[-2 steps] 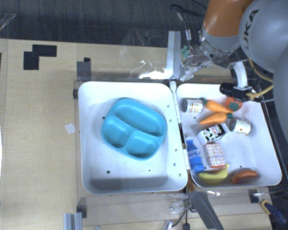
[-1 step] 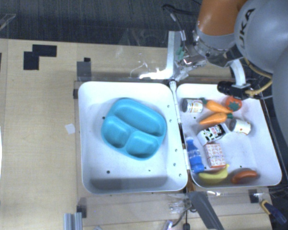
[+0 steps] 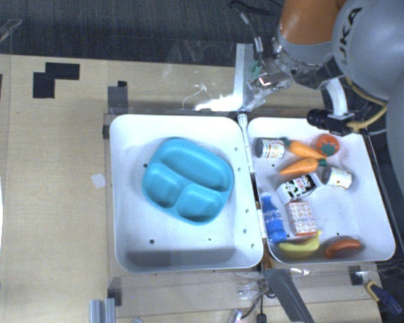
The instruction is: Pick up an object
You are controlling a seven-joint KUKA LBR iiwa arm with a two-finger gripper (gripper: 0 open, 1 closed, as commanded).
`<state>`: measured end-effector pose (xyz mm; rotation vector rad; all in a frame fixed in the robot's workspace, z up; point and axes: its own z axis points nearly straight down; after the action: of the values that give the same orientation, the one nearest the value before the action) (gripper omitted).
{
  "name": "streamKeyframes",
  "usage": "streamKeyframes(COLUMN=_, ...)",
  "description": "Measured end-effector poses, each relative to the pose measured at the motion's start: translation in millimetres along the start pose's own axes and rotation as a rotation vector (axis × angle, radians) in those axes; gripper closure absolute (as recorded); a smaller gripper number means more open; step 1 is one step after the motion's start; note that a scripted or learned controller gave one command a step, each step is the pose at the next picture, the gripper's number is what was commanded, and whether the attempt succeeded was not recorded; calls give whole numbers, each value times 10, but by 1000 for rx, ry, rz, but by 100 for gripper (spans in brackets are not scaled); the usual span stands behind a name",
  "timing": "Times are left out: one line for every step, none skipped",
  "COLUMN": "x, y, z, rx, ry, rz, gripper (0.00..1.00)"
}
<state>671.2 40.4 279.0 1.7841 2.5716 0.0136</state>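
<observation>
Claw (image 3: 263,79) sits high behind the bins' back rim, over the divider; can't tell if its fingers are spread or pinched, nothing seen in it. Targets lie below and right of it in the right bin (image 3: 383,200), packed tight: risk is a descent clipping the divider or nudging neighbours, or slipping off round items. Count, nearest first: 1 can (image 3: 271,147), 2 carrots (image 3: 305,149), 1 tomato (image 3: 327,143), 1 cup (image 3: 339,177), 1 carton (image 3: 298,188), 1 box (image 3: 301,217), 1 bottle (image 3: 273,221), 1 banana (image 3: 300,246), 1 sausage (image 3: 343,246). Left bin (image 3: 131,247), below left: 1 blue tray (image 3: 187,179)
</observation>
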Motion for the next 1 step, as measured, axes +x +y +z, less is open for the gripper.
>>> streamKeyframes(x=-3, y=16, z=-121, rx=-7, ry=-2, rz=-2, gripper=100)
